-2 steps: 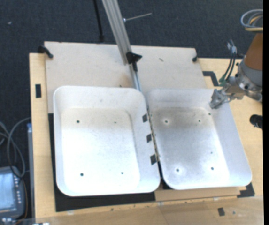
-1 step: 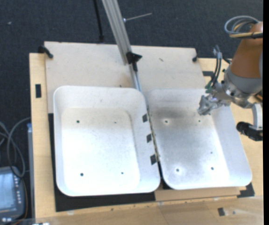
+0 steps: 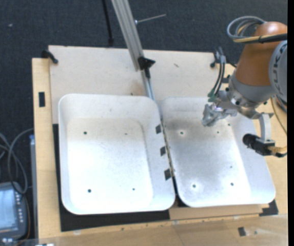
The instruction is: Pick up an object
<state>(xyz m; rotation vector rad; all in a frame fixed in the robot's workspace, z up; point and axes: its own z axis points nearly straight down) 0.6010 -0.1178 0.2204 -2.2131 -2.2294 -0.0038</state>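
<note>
My gripper (image 3: 210, 118) hangs over the back part of the right white bin (image 3: 249, 188), just above its speckled floor. The grey arm with its orange band reaches in from the right edge. I see no loose object on the floor of either bin, and nothing shows between the fingers. The gripper's tip looks small and blurred from this height. The left white bin (image 3: 70, 137) lies beside it, apart from the gripper.
A slanted aluminium pole (image 3: 129, 29) rises from the back of the bench between the bins. Black clips (image 3: 163, 150) sit along the seam between the bins. A black cable part (image 3: 254, 142) hangs off the arm over the right bin's right side.
</note>
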